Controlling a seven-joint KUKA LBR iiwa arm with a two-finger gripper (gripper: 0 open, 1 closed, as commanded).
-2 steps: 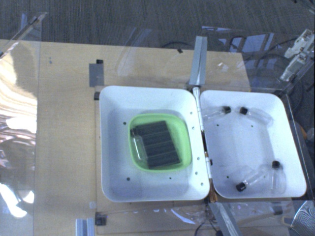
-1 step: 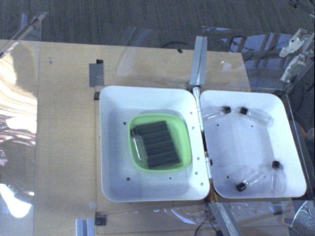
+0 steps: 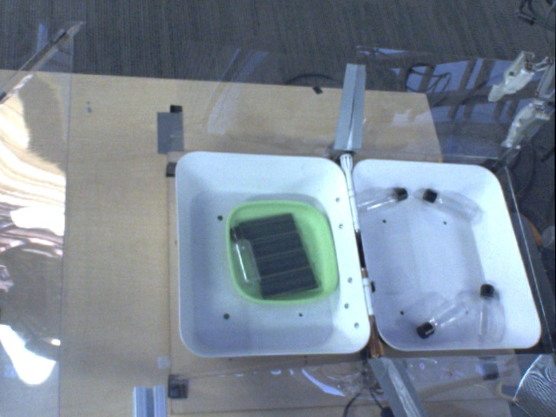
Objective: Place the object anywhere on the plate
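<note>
A lime-green square plate (image 3: pixel 327 248) lies in the left white bin (image 3: pixel 200 259), a little right of its middle. On the plate rests a dark, ribbed rectangular object (image 3: pixel 276 255) in what looks like a clear wrapper, tilted slightly and lying flat inside the rim. In the right white bin (image 3: pixel 512 233) lie several clear tubes with black caps: two near the far wall (image 3: pixel 382 200) (image 3: pixel 453 203) and two near the front right corner (image 3: pixel 440 318) (image 3: pixel 489 311).
A grey metal post (image 3: pixel 351 109) stands behind the seam between the bins. A small grey bracket (image 3: pixel 169 131) sits on the wooden bench at back left. White fittings (image 3: pixel 521 81) hang at the far right. Clear panels surround the bench.
</note>
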